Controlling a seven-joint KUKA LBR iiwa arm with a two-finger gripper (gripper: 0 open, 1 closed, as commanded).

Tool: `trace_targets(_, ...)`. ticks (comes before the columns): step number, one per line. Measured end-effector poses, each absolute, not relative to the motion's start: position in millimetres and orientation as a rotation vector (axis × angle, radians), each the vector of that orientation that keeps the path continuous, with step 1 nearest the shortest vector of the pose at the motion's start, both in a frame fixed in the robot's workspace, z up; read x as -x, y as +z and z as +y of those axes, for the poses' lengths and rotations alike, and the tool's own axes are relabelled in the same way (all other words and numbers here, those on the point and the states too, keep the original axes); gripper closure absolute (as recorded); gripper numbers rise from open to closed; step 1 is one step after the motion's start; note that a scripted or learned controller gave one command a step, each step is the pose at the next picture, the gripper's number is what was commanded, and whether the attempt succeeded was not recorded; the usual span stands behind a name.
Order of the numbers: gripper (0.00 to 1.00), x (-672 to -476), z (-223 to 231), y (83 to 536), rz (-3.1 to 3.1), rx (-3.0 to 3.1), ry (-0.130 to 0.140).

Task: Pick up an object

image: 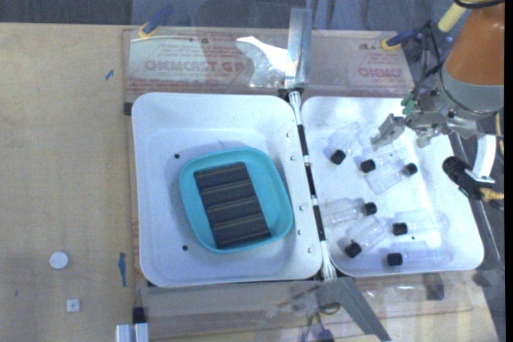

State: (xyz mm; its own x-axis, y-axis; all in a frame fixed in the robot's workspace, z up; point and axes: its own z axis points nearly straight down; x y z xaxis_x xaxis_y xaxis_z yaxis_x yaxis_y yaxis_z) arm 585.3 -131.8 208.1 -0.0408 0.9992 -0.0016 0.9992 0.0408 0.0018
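clear black-capped bottles [357, 211], scattered flat, right bin [465, 252]

Overhead slanted view of both bins [144, 172]

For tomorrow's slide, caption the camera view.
Gripper over right bin of clear vials; teal tray in left bin.

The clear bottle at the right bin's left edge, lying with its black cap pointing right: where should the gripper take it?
Grip the clear bottle across the middle of its body, coming from above. It lies flat, apart from the others, so fingers should fit either side.
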Motion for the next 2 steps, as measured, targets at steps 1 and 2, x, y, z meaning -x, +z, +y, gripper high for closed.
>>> trace_targets(1, 0.00, -594.6, -170.7, 87.4, 2.244, -2.190, 0.005)
trace_targets(2, 1.00, -595.7, -170.4, 98.4, 2.244, -2.186, 0.007)
